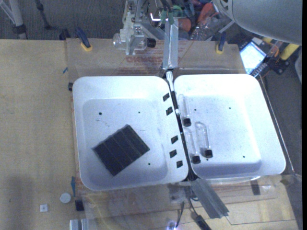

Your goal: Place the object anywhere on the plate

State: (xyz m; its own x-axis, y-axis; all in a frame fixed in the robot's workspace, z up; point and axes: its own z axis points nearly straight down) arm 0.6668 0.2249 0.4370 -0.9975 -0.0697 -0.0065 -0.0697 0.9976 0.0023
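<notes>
My claw [131, 38] hangs over the far edge of the bench [33, 104], beyond the rim of the left bin [79, 128] and just left of the seam where the two bins meet. From this slant I cannot tell whether it is open or closed. My arm [268, 6] fills the upper right corner, grey and bulky, well above the right bin [268, 128].

The things I am meant to move lie in the right bin, close against its left wall. They are clear tube-like pieces with black caps. A slim one [183, 108] lies nearest the seam, its dark cap pointing toward the near side. A wider clear piece [201, 137] lies just beside it, farther toward the near edge, with two black caps at its near end. Both are well apart from my claw: they sit across the seam and toward the near side, while I am at the far side.

The plate [121, 149], a dark ridged square turned on the diagonal, lies flat in the near half of the left bin, also well apart from my claw
</notes>
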